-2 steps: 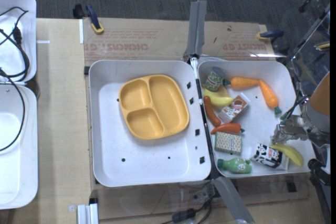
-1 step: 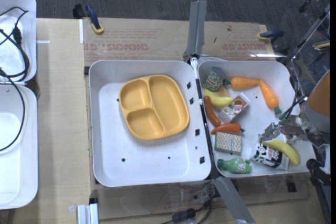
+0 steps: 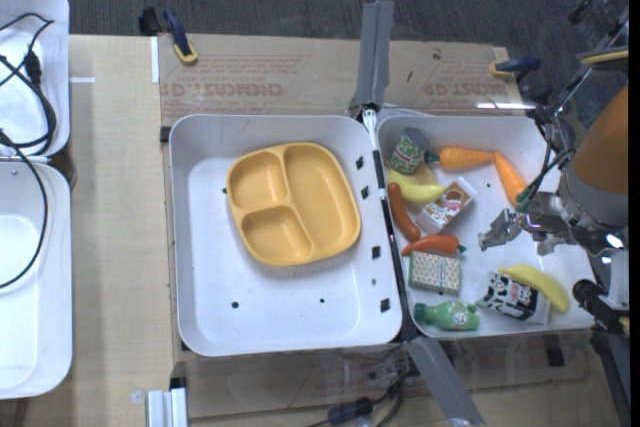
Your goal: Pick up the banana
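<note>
Partly cut off at right, end effector (image 3: 497,235) fingers apart, unladen, near banana (image 3: 538,285) half behind carton (image 3: 512,296).

Milk carton (image 3: 514,296) touches the banana (image 3: 538,284); open bin floor (image 3: 575,260) lies above it

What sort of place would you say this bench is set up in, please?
Probably a robotics lab bench for grasping tests: a robot arm reaches over two white bins, toy food such as a banana fills one, and clamps hold cardboard behind.
</note>
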